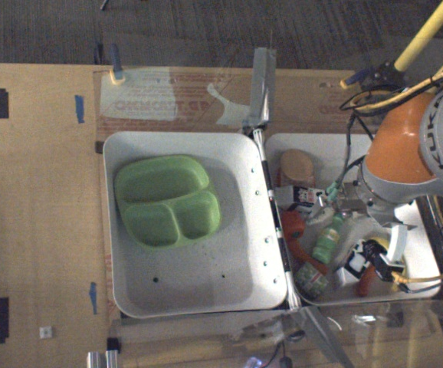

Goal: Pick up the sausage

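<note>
**Right bin, arm over the clutter: stock as I see it**

- Gripper [349, 204]: low over the right bin [428, 278], below the orange-banded wrist. The arm's own bulk covers it, so I cannot tell how it is set or whether it has hold of anything.
- Sausage [365, 280]: probably the reddish, elongated piece lying in the right bin, below and slightly right of the gripper, apart from it; the clutter makes me unsure.
- Green bottle [327, 241]: just below-left of the gripper, tilted.
- Tan rounded item [297, 167]: above-left of the gripper, near the bin's top wall.
- Left bin [129, 282]: well left of the gripper, holding a green divided tray [168, 199].
</note>
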You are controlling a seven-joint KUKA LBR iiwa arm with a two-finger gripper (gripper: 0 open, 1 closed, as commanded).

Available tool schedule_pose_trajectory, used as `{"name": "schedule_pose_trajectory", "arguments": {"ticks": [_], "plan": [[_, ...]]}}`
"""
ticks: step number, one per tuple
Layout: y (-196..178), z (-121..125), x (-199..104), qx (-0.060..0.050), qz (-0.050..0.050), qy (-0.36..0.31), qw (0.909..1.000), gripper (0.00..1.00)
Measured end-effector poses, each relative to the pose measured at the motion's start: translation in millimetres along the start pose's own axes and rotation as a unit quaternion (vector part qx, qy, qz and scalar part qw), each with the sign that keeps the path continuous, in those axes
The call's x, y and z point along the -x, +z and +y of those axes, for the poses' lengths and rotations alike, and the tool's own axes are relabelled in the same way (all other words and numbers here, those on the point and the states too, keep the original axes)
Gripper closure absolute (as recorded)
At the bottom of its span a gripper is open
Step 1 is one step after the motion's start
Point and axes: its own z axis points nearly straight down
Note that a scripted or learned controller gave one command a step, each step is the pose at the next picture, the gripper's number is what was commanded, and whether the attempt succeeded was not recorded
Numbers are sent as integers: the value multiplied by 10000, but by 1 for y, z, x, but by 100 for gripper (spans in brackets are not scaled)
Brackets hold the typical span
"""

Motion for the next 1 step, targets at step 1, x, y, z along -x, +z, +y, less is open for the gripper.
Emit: {"name": "schedule_pose_trajectory", "arguments": {"ticks": [1], "plan": [[13, -36, -7, 95, -84, -331, 9994, 0]]}}
